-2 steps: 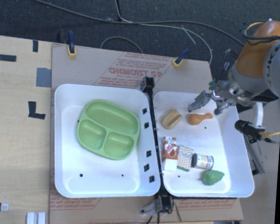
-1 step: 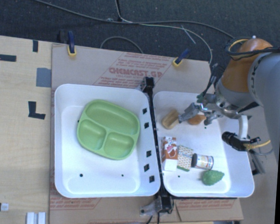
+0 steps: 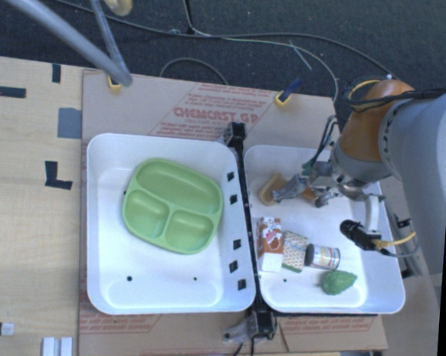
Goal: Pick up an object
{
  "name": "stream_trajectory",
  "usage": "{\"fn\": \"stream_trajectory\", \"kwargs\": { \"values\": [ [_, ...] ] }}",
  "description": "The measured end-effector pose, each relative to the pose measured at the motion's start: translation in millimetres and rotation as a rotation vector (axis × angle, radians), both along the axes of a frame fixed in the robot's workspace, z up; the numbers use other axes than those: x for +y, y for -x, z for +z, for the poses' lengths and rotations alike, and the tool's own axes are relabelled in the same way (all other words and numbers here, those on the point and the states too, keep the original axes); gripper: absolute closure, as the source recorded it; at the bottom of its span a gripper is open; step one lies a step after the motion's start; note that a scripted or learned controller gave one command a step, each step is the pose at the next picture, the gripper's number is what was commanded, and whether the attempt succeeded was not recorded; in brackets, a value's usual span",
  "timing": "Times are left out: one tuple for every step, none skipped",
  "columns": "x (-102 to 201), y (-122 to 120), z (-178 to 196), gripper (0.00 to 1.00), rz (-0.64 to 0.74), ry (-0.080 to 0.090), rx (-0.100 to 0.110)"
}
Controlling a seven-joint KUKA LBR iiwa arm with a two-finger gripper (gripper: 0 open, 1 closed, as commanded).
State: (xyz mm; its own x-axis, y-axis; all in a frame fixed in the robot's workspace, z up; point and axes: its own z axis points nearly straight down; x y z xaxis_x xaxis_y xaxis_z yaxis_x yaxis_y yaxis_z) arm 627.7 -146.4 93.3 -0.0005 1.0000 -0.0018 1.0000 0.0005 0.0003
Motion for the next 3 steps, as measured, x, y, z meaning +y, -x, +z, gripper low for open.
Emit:
{"fn": "stream_trajectory", "kwargs": {
  "values": [
    [2, 1, 9, 1.00, 0.002, 0.000, 0.001],
    [-1, -1, 51, 1.00, 0.001, -0.002, -0.003],
    [4, 7, 101, 1.00, 0.001, -0.002, -0.003]
  ]
}}
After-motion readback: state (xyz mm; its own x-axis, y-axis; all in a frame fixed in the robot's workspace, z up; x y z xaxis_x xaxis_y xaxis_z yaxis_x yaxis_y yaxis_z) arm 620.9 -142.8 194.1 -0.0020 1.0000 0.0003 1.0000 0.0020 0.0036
